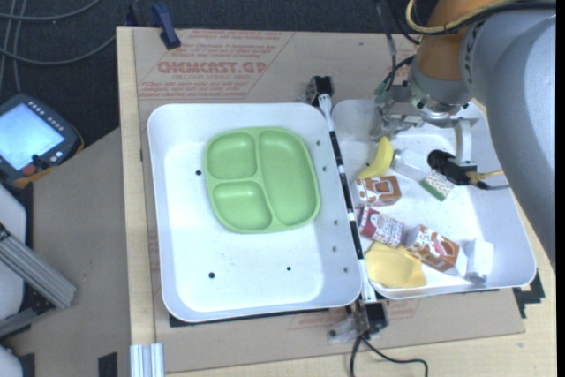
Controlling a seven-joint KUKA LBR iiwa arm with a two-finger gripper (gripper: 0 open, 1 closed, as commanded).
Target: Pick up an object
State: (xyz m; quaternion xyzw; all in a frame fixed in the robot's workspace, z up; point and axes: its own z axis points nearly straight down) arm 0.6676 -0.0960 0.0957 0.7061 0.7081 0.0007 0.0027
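Observation:
My gripper (395,121) hangs over the far left part of the right bin (512,234), just above the upper end of a yellow banana (381,159). Below the banana lie a brown and white snack packet (378,188), a red and white packet (381,228) and another brown packet (434,247). A flat yellow piece (395,267) rests in the near left corner of that bin. A small white and green item (435,184) lies to the right of the banana. Nothing shows between the gripper and the banana.
The left bin (177,260) holds a green divided plate (262,178). A white block (479,258) sits at the right bin's near right corner. The grey arm with its orange band (463,9) covers the far right of the bench.

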